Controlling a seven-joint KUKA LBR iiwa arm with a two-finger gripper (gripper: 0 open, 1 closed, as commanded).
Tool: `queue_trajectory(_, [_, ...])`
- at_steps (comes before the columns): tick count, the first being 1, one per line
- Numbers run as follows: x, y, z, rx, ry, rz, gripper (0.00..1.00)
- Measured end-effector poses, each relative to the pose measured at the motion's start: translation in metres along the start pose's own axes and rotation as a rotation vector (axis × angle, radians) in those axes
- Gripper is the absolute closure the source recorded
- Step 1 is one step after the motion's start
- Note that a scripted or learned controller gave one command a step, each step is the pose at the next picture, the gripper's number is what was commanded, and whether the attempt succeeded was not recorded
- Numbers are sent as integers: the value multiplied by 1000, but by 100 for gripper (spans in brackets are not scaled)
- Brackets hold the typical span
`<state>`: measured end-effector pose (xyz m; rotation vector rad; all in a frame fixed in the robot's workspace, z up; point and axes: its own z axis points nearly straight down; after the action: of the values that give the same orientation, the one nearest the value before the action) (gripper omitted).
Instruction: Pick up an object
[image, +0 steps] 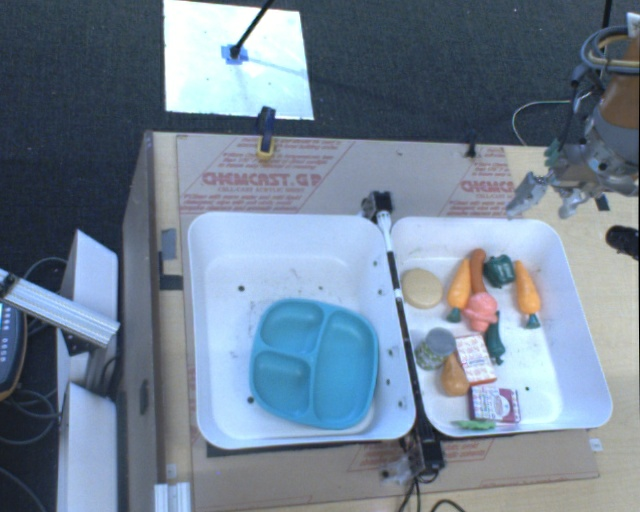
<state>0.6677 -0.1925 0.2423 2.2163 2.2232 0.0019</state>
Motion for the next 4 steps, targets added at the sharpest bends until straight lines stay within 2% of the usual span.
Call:
queue_trajectory(1, [69, -55, 100, 4, 2, -1, 0])
queue_trajectory(2, [58, -83, 158, 2, 1, 2, 0])
queue_trajectory(3, [58, -81, 146, -4, 0, 0, 100])
queue_trajectory(4, [58, -81, 146, -4, 0, 1, 0])
